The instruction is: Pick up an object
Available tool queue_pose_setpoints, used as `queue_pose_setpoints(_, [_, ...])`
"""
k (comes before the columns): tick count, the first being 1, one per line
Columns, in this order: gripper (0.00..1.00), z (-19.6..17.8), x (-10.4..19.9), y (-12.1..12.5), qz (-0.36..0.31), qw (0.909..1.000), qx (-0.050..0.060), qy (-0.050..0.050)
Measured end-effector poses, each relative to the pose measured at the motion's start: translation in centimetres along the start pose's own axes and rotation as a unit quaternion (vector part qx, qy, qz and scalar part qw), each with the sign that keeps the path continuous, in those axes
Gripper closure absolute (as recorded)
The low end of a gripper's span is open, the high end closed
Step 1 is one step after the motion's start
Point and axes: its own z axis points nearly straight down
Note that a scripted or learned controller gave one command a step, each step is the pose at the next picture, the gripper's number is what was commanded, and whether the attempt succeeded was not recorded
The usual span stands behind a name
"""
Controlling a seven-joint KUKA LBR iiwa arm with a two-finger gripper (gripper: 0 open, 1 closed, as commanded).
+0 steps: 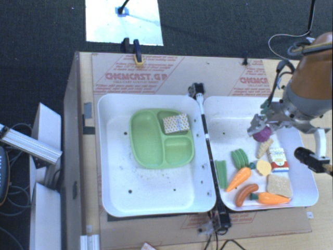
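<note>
Here, claw (258, 126) over purple toy (263, 134), bench sheet (156, 72) printed "CHEMCAST GP"

Bare white floor lies open in the right bin's (229, 111) far-left part, while toy food (244, 176) crowds its near and right side, and a green divided tray (156, 145) takes the left bin's (117, 191) centre.
</note>
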Motion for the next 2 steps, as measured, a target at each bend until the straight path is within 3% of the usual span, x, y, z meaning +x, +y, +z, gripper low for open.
queue_pose_setpoints(1, [1.00,-1.7,5.5,-5.6,0.000,1.0000,0.000,0.000])
queue_pose_setpoints(2, [1.00,-3.2,10.2,-6.7,0.000,1.0000,-0.001,0.000])
